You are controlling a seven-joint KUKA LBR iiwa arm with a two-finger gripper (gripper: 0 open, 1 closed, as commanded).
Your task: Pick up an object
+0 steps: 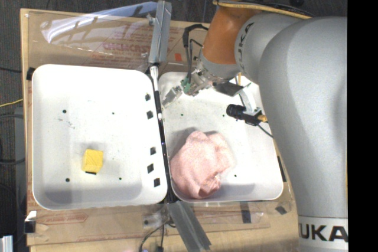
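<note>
A small yellow block [93, 160] lies in the left bin [53, 127], toward its front. A crumpled pink cloth [201, 163] rests in the front half of the right bin [260, 186]. My gripper [172, 94] is low in the far left corner of the right bin, close to the divider between the bins. It is well behind the pink cloth and apart from it. I see nothing held at its tip.
The grey arm [295, 97] covers the right side of the right bin. A metal bar [158, 32] and clear plastic sheeting [94, 35] lie on the bench behind the bins. Black clips line the wall between the bins.
</note>
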